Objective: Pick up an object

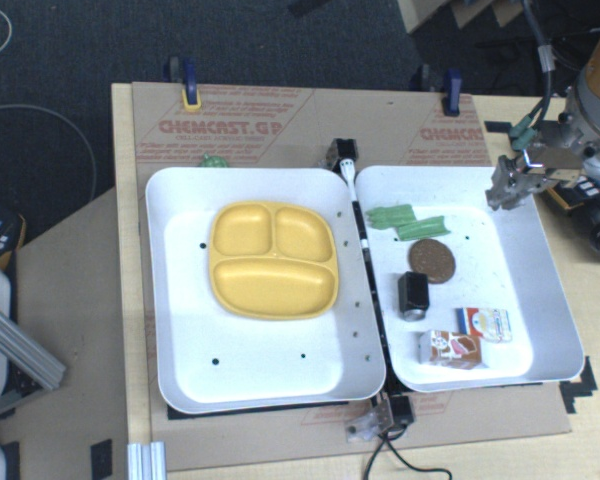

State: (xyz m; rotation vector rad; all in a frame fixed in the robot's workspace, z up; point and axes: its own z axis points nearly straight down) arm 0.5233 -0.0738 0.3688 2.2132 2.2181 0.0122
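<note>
Green bean pods (407, 221) lie just left of the claw (504, 196).

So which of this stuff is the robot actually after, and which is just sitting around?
For the job, any could be picked:
claw
green pieces
brown disc
black block
two small cartons
yellow divided plate

Just lying about:
blue clamps
cardboard sheet
cables

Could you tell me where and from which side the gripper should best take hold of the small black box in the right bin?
Probably from straight above, closing across the black box's shorter width. It lies alone between the brown disc and the brown carton, leaving finger room on its left and right sides.
</note>
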